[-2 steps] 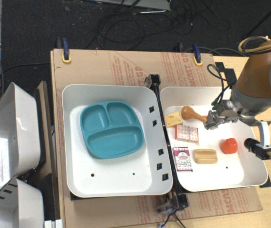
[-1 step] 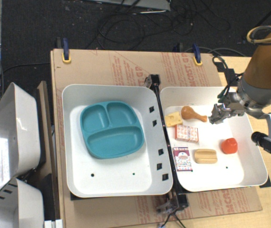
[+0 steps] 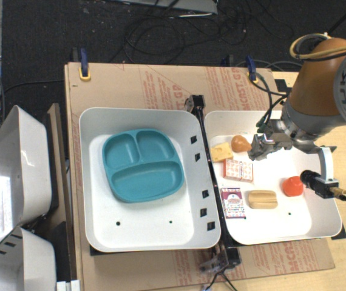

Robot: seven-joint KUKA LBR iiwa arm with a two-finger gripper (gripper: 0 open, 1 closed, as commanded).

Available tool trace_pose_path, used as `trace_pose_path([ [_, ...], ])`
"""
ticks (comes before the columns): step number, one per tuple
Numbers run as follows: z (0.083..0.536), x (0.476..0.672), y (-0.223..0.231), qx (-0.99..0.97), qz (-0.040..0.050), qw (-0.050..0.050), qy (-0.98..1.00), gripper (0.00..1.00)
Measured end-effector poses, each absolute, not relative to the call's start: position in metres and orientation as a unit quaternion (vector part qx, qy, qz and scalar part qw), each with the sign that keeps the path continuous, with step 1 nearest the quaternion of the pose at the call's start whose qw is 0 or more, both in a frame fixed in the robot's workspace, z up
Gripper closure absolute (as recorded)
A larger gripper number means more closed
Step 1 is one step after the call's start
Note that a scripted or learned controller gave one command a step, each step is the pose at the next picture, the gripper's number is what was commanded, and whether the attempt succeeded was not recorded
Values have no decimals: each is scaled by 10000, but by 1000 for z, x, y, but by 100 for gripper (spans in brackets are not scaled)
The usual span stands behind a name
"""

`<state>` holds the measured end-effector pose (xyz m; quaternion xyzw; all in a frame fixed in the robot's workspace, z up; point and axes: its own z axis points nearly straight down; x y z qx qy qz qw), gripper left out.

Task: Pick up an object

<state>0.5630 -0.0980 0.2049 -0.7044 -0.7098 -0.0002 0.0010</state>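
A grey KUKA arm (image 3: 325, 90) reaches in from the right over the right-hand white bin (image 3: 318, 226), its gripper (image 3: 260, 149) hanging low above the bin's upper left part. Whether the fingers stand apart or together cannot be told from this angle, since the wrist and its cabling cover them, and nothing can be seen between them. The candidates for picking lie scattered on the bin floor, apparently loose rather than arranged: a small orange-brown rounded piece (image 3: 241, 143) just beside the fingers on their left, a yellow wedge like cheese (image 3: 221, 151) a little farther left, a pink-and-white carton (image 3: 238, 170) just below the fingers, a dark printed packet (image 3: 232, 202) farther down, a tan bread-like block (image 3: 262, 199) near it, and a red rounded item (image 3: 293, 186) off to the lower right of the fingers. The nearness to the orange-brown piece suggests that it, or the carton, is the intended target. The left bin (image 3: 94, 174) holds a teal divided plate (image 3: 142, 165), well apart from the gripper. The packet's print is too small to read, and the arm's upper body is cut off at the frame's right side.
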Motion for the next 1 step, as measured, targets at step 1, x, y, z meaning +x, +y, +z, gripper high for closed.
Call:
trace_pose_path([
  [1,204,569,-35,-7038,-9,6,-7104,100],
])
